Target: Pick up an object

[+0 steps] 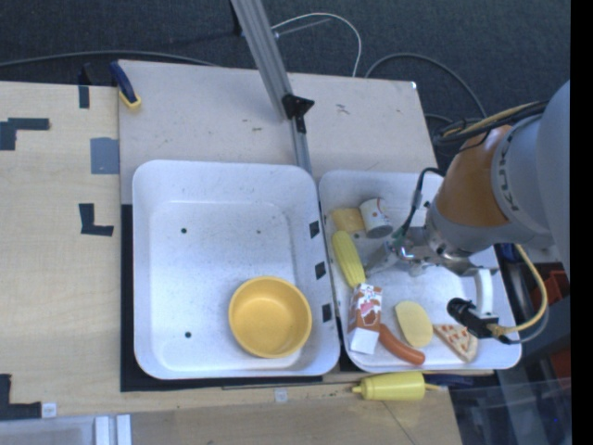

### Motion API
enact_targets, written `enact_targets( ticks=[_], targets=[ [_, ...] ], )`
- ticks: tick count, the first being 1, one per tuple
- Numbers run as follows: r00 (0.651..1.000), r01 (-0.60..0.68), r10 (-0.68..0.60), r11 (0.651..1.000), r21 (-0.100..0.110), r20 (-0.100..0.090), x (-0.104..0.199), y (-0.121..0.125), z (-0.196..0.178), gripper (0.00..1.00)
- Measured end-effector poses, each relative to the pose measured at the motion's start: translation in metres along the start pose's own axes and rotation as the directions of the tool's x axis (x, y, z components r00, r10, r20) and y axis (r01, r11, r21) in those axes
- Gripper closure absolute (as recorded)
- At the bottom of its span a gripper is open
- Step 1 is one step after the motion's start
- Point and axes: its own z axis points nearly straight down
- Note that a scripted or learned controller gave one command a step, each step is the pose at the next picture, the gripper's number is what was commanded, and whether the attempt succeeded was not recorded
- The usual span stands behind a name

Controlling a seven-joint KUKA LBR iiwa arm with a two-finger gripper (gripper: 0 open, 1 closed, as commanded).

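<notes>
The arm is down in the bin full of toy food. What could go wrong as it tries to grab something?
The gripper sits low in the right bin, close to the corn cob and a small white cup, so it might nudge one instead of catching it. The hot dog, the carton and the yellow slice lie packed together, so a grab there could snag two things.
</notes>
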Motion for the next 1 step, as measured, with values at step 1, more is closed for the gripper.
enact_targets(
  ticks=[1],
  targets=[
    [1.000, 0.001, -0.001, 1.000, 0.002, -0.002, 0.0009, 0.0000, -0.0111, 1.00]
  ],
)
